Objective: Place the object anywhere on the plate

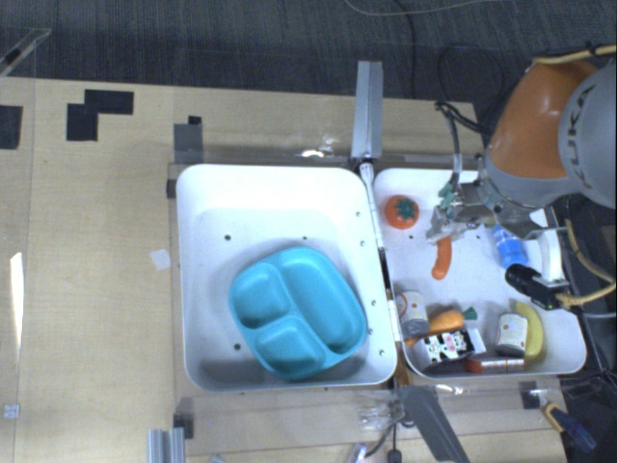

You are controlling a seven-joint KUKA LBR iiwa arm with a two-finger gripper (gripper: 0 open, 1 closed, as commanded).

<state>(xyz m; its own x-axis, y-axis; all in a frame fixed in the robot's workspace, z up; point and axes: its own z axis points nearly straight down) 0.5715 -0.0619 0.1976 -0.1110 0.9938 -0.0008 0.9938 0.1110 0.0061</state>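
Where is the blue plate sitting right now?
The blue plate lies in the left bin, toward its front, across the divider from the right bin.

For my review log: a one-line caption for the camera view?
Gripper hangs above a small carrot in the right bin; blue plate waits in the left bin.

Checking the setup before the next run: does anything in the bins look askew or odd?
Nothing is spilled or damaged. The blue plate sits turned at an angle in the left bin, and the right bin's items crowd its near edge, with the carrot apart under the tool.
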